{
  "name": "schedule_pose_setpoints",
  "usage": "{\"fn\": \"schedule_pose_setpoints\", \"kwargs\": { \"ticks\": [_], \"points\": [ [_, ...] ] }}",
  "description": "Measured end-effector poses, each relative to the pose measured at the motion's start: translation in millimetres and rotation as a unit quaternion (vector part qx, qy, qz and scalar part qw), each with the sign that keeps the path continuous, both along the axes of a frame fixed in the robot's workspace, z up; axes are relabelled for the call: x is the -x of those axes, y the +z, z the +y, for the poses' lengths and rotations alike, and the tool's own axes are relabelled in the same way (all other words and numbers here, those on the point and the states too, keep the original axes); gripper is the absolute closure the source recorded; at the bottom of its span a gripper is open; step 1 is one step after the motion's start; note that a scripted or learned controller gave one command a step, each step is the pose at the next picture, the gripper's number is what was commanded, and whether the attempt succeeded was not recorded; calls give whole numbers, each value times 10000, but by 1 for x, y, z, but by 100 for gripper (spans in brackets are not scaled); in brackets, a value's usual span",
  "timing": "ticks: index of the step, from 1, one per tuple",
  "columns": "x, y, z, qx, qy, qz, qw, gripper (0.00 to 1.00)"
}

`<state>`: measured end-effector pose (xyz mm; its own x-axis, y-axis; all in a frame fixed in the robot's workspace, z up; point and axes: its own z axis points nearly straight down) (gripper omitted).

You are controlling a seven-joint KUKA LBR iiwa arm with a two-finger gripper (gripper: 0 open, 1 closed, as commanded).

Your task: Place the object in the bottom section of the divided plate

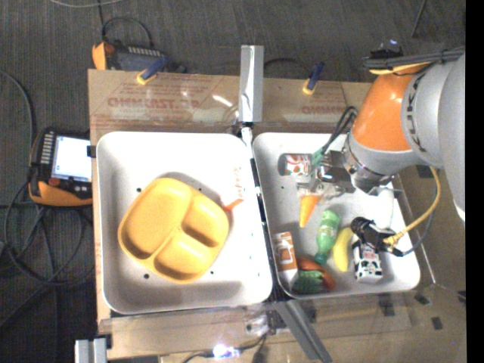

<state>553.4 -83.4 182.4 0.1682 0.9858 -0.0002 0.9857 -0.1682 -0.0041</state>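
A yellow divided plate (175, 227) lies in the left white bin (113, 278), with one long section on its left and two smaller ones on its right and lower side. All three sections hold nothing. My gripper (321, 181) hangs low over the right bin (408, 278), just above the top end of an orange carrot (305, 212) and beside a small can (292, 163). Whether it touches the carrot cannot be made out.
In the right bin also lie a green bottle (327, 233), a yellow banana (342, 249), a white carton (368, 265), a brown box (284, 250) and a red and green vegetable (311, 277). A thin orange scrap (233, 201) rests by the plate's right rim.
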Motion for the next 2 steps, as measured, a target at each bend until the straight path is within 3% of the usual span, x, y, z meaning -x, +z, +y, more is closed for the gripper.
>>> {"fn": "schedule_pose_setpoints", "kwargs": {
  "ticks": [1, 2],
  "points": [
    [-12, 95, 106, 13, 138, -6, 9999, 100],
    [3, 151, 167, 19, 1064, -18, 9943, 100]
  ]
}}
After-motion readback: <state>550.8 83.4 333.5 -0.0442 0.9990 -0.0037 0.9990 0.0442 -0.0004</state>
